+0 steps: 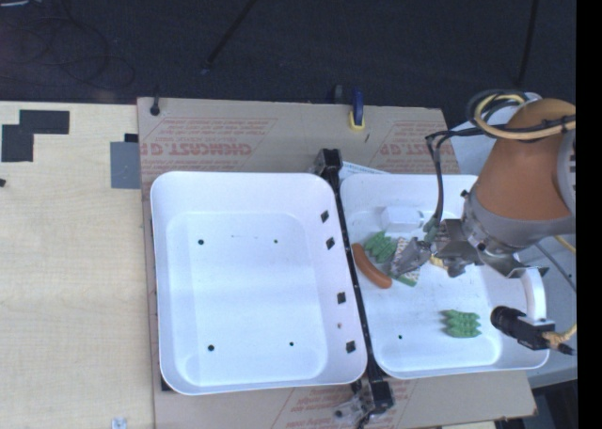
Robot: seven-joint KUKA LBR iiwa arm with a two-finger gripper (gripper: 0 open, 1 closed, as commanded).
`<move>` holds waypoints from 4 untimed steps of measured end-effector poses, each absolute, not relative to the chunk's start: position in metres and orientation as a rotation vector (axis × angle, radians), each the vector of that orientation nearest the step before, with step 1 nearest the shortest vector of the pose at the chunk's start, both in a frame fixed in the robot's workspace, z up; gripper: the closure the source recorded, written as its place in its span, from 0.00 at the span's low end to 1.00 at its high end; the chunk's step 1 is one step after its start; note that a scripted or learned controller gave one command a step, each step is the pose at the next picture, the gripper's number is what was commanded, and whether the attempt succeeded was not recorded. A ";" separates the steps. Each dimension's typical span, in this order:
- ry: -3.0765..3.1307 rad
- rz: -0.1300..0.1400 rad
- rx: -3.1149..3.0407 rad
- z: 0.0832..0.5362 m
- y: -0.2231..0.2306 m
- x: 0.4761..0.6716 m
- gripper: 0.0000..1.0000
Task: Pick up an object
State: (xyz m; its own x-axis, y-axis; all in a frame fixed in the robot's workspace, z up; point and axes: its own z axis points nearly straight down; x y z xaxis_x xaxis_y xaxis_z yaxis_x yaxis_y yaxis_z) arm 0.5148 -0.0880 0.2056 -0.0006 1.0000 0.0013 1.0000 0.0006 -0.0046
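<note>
In the right bin [414, 361], my gripper [411, 261] is low over the left half, the arm reaching in from the right. Just left of it lies an orange-red sausage-shaped thing [372, 267], slanted beside the divider. A leafy green thing [381, 246] sits right above the sausage, touching or nearly touching the gripper's tip. Behind them, towards the far wall, rests a white thing [401, 216]. A second green, ribbed thing [461, 324] lies alone near the front right of the bin.
The left bin [188, 371] stands beside the right one, with black clips [341, 297] along the shared edge. Both bins rest on a cardboard sheet [235, 135]. A blue and yellow clamp [357, 113] sits at the cardboard's far edge.
</note>
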 end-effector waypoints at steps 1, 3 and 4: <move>-2.228 -0.004 -2.230 0.259 -0.153 0.599 0.00; -2.229 -0.007 -2.233 0.093 -0.157 0.590 0.00; -2.222 -0.016 -2.231 0.105 -0.155 0.592 1.00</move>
State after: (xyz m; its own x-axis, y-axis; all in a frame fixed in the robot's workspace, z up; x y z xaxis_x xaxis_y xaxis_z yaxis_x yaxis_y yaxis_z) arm 0.5917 -0.1548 0.1048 0.0042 1.0000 0.0018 0.9999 -0.0043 0.0123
